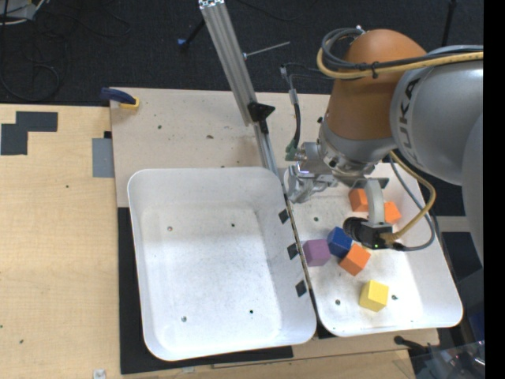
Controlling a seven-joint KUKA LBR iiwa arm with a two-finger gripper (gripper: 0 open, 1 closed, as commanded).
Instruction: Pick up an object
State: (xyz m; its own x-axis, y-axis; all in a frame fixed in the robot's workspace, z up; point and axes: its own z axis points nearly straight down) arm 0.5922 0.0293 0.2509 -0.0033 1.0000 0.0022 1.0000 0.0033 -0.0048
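Located gripper (304,177) low over the upper left corner of the right bin (422,310), close to the rim shared with the left bin (205,259). Could not tell from this angle whether clenched, released or grasping anything. Noted arm (434,109) reaching in above it, with orange band (367,93) directly over the wrist. Counted loose blocks in the right bin: purple cube (317,252) by the shared rim, blue cube (340,241) just beside it, orange cube (355,258) touching the blue one, yellow cube (374,295) apart toward the near edge. Saw further orange blocks (360,200) near the wrist, partly hidden. Logged all blocks as resting on the bin floor.
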